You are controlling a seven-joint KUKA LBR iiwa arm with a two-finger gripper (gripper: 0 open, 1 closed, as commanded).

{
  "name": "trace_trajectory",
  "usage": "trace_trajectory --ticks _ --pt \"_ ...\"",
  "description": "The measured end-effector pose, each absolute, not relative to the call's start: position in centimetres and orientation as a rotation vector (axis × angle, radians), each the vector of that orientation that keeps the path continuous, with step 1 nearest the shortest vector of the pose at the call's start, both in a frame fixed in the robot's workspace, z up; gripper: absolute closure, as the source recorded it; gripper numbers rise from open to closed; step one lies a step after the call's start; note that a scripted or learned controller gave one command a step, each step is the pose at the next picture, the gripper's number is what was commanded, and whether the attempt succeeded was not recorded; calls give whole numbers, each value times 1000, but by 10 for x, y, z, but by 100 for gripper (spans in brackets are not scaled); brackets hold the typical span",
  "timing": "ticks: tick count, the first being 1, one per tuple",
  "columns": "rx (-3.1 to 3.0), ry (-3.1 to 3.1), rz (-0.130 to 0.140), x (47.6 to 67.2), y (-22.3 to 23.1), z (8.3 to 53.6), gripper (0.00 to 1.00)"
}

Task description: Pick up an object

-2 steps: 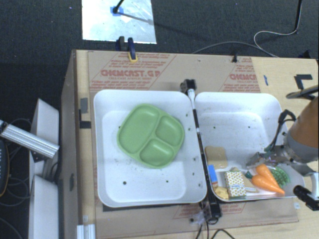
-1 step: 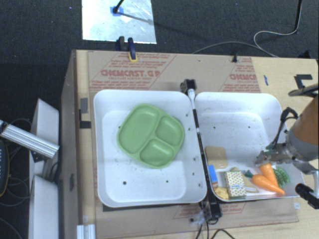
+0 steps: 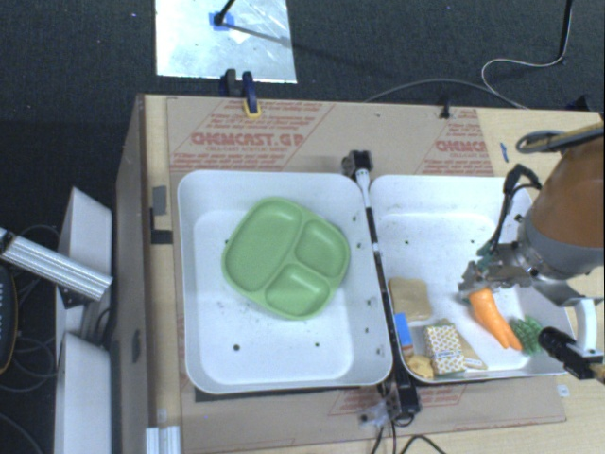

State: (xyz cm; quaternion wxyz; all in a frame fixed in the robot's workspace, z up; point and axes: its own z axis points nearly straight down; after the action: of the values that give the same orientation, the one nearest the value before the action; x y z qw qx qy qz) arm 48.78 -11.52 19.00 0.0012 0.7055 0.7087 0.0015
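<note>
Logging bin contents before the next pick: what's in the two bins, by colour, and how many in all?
Green: 1, plate, left bin
Orange: 1, carrot, green top, right bin
Tan: 2, block, patterned box
Blue: 1, small piece
Total: 5

bench (image 3: 284,126), two white bins (image 3: 274,367)

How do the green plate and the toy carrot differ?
The green plate is wide, flat and split into compartments; the carrot is small, narrow and orange with a green top. The plate lies alone in the left bin; the carrot lies in the right bin, right by the gripper. Both rest on a bin floor.
</note>
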Motion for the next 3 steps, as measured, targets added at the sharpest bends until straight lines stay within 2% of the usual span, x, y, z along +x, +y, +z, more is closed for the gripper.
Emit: trace_trajectory --ticks 1,2,3 --pt "2215 2225 4 488 -42 245 100" --pt "2218 2222 2 506 -72 254 100" --pt "2217 2226 2 487 -7 237 100"
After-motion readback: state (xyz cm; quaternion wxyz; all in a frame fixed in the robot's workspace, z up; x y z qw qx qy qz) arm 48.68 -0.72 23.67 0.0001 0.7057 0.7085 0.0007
